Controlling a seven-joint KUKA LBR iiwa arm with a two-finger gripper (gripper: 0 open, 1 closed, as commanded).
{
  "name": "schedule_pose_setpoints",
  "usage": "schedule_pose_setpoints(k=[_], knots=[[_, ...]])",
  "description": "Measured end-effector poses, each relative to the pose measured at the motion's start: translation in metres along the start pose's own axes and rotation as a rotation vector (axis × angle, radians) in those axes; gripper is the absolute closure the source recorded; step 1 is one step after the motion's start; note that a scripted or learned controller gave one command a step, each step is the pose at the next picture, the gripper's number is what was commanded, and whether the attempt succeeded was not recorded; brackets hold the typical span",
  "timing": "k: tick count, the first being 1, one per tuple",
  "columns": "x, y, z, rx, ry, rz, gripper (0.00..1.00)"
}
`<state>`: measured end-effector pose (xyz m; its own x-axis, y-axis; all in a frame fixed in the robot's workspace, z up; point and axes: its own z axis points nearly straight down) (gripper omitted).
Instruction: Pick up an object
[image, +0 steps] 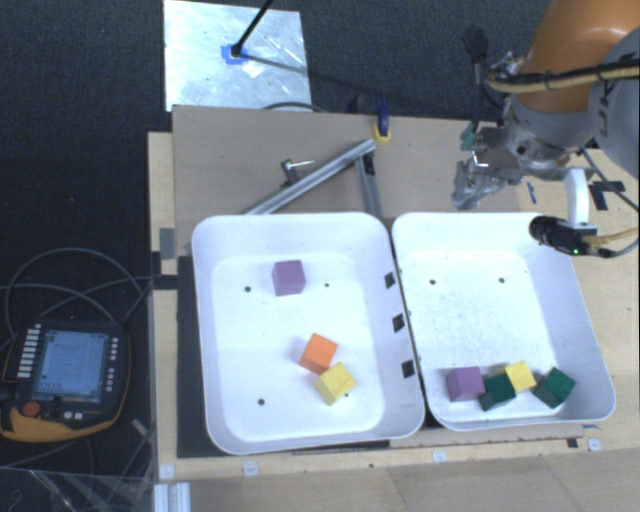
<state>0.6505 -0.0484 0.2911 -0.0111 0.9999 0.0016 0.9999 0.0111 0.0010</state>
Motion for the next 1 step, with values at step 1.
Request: schedule_pose_setpoints(k=[1], knots=[[0.0547, -0.0086, 0.0059, 0.001, 0.000, 0.000, 1.00]])
